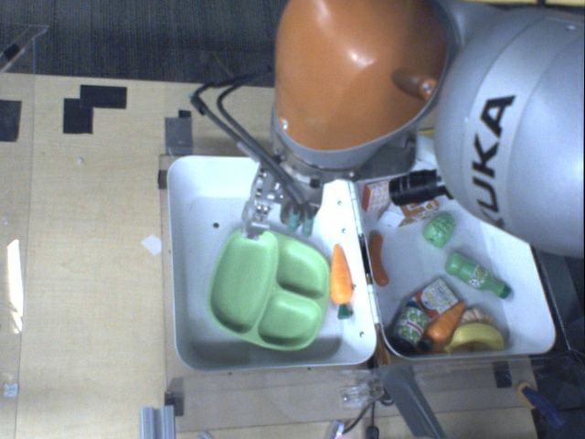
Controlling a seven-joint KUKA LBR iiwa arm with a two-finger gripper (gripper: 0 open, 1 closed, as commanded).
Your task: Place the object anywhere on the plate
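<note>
Two white bins [183, 273] are seen on the bench; a green divided plate [270, 291] lies beside a carrot [340, 275]. Gripper [279, 210] state cannot be told.

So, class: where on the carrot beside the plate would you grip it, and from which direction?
Grip the carrot across its thick orange middle, coming straight down. It lies lengthwise between the plate and the bin wall, so the jaws should close across its narrow width. The gaps look tight.
</note>
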